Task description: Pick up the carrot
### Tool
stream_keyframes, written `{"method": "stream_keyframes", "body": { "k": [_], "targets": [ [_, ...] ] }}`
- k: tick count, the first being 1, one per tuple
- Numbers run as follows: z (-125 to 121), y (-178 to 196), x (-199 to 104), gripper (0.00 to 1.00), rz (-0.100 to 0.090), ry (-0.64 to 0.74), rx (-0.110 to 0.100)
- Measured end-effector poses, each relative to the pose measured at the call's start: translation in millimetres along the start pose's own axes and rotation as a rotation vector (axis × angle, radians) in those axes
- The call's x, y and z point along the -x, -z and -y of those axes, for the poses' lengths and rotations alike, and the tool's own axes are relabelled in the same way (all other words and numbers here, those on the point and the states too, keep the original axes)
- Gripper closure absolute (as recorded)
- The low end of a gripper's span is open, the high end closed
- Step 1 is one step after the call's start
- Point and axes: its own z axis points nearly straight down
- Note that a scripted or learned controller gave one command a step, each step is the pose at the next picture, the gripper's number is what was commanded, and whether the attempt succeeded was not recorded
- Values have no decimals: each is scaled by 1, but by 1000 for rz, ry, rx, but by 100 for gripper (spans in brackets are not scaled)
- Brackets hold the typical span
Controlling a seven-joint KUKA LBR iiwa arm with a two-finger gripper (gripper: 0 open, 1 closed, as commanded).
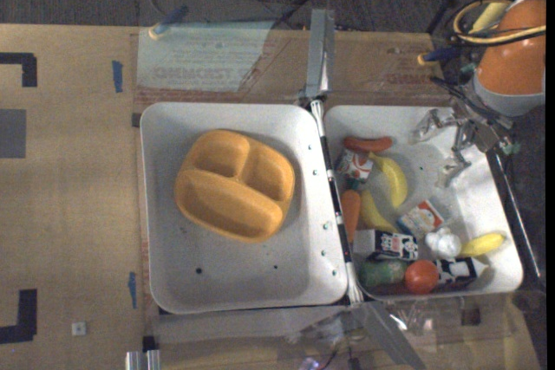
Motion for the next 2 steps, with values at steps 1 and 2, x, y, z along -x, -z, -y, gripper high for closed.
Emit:
{"method": "stream_keyframes", "body": {
  "k": [1, 2],
  "targets": [
    [0, 14, 3, 100, 14, -4, -2],
    [-21, 216, 12, 100, 9, -271, -4]
  ]
}}
